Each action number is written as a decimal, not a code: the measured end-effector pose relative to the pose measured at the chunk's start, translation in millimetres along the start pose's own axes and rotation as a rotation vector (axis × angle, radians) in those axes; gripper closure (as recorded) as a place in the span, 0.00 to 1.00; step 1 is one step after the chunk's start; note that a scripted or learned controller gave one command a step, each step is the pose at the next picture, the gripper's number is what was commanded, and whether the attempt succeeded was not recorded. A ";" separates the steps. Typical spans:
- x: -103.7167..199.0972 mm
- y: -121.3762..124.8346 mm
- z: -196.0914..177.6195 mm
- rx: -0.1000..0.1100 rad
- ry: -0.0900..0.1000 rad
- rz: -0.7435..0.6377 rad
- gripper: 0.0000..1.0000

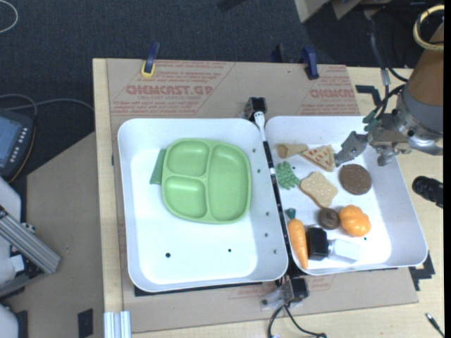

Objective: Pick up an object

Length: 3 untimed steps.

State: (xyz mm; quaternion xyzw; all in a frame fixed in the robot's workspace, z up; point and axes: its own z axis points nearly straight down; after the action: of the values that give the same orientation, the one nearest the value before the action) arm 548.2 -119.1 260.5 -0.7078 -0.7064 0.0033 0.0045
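Observation:
The right bin (405,210) holds several toy foods: a pizza slice (323,158), a tan wedge (290,150), a green leafy piece (286,175), a bread slice (318,188), a brown round cookie (355,179), an orange (354,220), a dark ring (328,218), a carrot (298,242) and a black-and-white bottle (330,247). My gripper (368,151) hovers over the bin's far right part, just beyond the cookie. It is open, with nothing between its fingers (350,148).
The left bin (141,210) carries a green divided plate (208,180). A metal divider strip (271,182) runs between the bins. Blue clamps (309,62) sit at the bench's far edge.

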 end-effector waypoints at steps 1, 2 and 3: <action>0.1 2.0 -5.9 -0.012 -0.002 -0.002 0.00; 8.0 -2.1 41.0 -0.005 0.000 -0.002 0.00; 15.9 -4.9 87.2 -0.004 0.001 -0.002 0.00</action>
State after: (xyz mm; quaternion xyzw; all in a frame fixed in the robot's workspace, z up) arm 542.4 -103.0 173.4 -0.7072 -0.7070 0.0017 0.0034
